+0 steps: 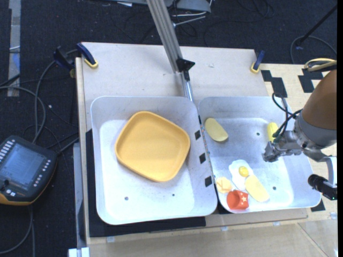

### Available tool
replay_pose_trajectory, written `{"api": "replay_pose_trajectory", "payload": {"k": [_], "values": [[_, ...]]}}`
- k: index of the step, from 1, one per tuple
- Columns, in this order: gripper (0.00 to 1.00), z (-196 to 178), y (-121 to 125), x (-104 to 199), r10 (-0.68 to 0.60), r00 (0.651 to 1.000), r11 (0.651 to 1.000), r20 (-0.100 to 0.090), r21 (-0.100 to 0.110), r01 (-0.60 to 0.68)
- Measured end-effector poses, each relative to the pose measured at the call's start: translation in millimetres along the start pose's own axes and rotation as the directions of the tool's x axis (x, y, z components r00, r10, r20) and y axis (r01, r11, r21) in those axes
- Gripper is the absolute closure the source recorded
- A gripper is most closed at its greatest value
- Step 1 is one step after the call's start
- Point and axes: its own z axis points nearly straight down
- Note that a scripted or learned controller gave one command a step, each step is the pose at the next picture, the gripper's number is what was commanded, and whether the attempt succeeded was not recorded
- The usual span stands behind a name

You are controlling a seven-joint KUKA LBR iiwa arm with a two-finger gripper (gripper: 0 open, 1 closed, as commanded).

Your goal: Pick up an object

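Dark carpet strewn with cables surrounds a pale surface point(161, 71) that carries two shallow white bins side by side. Filling much of the left bin point(102, 159) is a yellow plate point(153, 145), lying flat. Toy food sits in the right bin point(241, 127): a pale yellow slice point(216, 129) near the bin's top-left corner, a small yellow piece point(273, 129) toward the right edge, and a cluster at the bottom edge made up of a fried egg point(240, 171), a long yellow piece point(256, 189), a red piece point(237, 199) and a small yellow wedge point(223, 184).

Reaching in from the right edge, the arm hangs its gripper point(274, 152) over the bin floor between the small yellow piece and the egg. From this angle the fingers blur into the wrist, so I cannot tell how far apart they stand, and nothing can be seen between them.

Any of the toys would serve as the object. They look like light, stiff plastic, likely slick and apt to skid on the smooth bin. The pale slice lies alone with room on both sides; pinching it across its short width seems safest. The clustered pieces touch one another, so closing there may nudge neighbours.
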Motion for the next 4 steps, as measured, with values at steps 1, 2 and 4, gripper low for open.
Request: {"api": "replay_pose_trajectory", "payload": {"k": [1, 2, 4], "values": [[1.0, -54.3, 8.0, 7.6, -0.002, 1.0, 1.0, 0.0, -0.001, 0.002], [1.0, -64.1, 8.4, 7.6, -0.001, 1.0, 1.0, -0.001, 0.003, 0.001], [1.0, -74.9, 12.7, 102.1, -0.005, 1.0, 1.0, -0.002, 0.003, 0.005]]}}
